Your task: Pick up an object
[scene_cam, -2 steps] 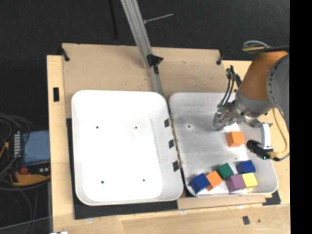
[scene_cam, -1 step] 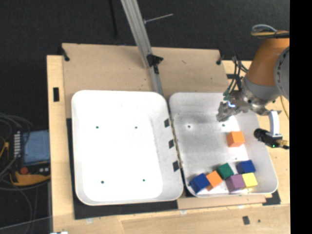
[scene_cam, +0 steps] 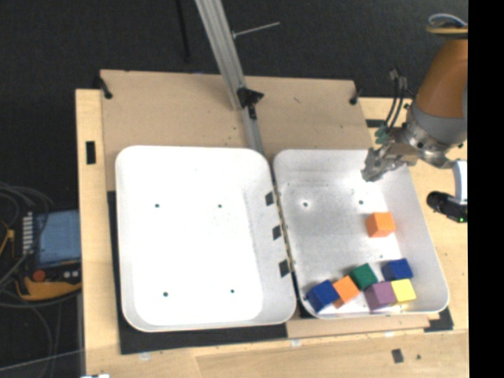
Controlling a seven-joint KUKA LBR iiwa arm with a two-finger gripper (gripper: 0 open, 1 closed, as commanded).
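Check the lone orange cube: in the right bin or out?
In. The orange cube sits on the floor of the right bin, apart from the other cubes clustered at its near edge, below the gripper.

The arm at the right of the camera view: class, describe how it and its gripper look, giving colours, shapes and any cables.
The arm has a rounded orange band above a grey wrist section. Thin dark cables run along its left side near the wrist. The gripper is a small grey metallic piece at its end, over the right bin; its detail is too blurred to make out.
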